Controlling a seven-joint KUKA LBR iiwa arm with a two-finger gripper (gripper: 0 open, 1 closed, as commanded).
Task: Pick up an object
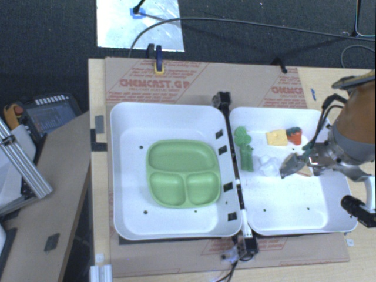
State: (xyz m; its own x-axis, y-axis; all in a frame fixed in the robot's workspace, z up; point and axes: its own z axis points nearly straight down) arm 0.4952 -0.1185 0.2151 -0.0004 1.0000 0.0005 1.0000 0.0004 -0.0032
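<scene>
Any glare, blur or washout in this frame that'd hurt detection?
Camera view: overall soft and low-res; the white bins are nearly blown out, so the pale object in the right bin barely separates from the floor; the foil sheet up top glares; the gripper is dark and smeared; the green tray reads cleanly.

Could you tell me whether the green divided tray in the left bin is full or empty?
Empty: all three compartments of the green tray show bare green.
</scene>
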